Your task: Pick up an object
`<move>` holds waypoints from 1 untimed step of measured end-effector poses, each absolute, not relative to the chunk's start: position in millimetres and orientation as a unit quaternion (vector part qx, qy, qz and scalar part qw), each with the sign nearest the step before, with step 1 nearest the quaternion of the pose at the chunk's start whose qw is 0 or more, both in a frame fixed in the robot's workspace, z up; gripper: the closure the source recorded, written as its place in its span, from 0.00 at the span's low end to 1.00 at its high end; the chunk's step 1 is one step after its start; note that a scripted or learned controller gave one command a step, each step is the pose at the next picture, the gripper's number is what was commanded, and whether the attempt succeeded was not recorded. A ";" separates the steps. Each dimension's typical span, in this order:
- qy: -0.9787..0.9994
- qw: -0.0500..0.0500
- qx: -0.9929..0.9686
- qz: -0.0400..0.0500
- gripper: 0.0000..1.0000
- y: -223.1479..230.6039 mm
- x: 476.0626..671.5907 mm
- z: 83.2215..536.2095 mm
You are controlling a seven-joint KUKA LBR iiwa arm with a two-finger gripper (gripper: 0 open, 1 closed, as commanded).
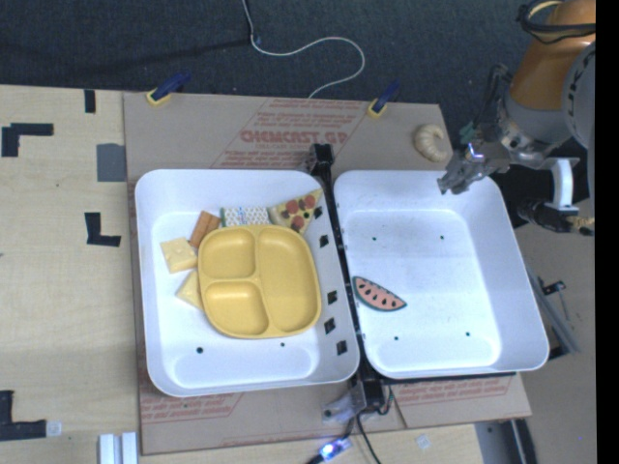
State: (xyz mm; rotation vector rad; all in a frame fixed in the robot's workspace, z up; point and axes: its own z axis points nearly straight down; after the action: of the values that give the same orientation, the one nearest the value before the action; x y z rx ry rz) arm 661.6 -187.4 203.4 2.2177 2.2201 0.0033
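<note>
Right bin (503,249): one watermelon slice (378,295), lying flat near the left wall, toward the front.

Left bin (155,259): yellow divided plate (259,280) at centre; small food pieces (208,225) tucked along its upper and left edges, some partly beneath it.

Gripper (456,179): over the right bin's upper right corner, well apart from the slice, nothing between the jaws; whether spread or pressed together, cannot tell.

Desk (58,259): carries both bins.

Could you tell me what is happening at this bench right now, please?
A robot arm is trying to pick something up. Its gripper hangs over the far right corner of the right bin, holding nothing. A watermelon slice toy lies in that bin; the left bin holds a yellow divided plate among small toys.
</note>
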 end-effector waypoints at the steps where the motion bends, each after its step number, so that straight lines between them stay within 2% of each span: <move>1: 0.707 0.001 0.707 0.001 1.00 -187.0 662.2 226.0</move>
State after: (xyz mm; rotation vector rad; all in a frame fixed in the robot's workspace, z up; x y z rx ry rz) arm 662.2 -187.0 226.0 2.2193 2.2216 0.0022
